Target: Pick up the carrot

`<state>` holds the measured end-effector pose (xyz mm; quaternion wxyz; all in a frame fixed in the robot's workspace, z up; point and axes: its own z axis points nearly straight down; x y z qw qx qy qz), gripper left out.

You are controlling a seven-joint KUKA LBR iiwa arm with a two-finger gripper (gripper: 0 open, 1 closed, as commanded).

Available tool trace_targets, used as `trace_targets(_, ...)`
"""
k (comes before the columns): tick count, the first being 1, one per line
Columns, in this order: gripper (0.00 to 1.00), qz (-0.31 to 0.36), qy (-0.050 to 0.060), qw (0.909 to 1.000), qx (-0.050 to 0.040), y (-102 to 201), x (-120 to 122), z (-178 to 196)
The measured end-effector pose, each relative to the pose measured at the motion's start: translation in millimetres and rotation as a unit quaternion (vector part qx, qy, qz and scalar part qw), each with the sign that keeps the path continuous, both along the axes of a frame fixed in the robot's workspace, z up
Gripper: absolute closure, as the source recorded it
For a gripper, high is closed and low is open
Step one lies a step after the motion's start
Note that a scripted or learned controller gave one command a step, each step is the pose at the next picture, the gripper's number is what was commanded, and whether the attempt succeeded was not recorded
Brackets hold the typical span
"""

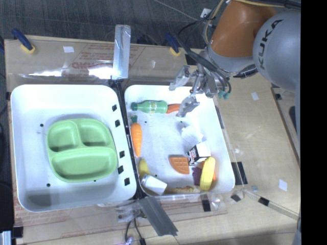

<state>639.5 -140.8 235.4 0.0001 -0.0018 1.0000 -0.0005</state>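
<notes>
Lying against the right bin's [220, 131] left wall: carrot [136, 138]; gripper [190, 98] apart.

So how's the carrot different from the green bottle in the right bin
The carrot is orange and tapered; the green bottle is green with a pale label and a cap. The carrot lies lengthwise along the bin's left wall, pointing toward the bin's near end, while the bottle lies crosswise along the far wall. The bottle sits closer to the gripper than the carrot does. Both lie flat in the right bin, untouched.
</notes>
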Motion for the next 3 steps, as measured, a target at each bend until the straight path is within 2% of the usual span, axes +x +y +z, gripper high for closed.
trace_targets(1, 0.00, 0.026, 0.000, 0.9997, 0.0007, 5.1, -61.4, -144.3)
trace_targets(2, 0.00, -0.109, 0.021, 0.9938, -0.0021, 43.3, 8.1, -147.5)
trace_targets(3, 1.00, -0.106, 0.007, 0.9943, -0.0014, 46.1, 14.1, -135.3)
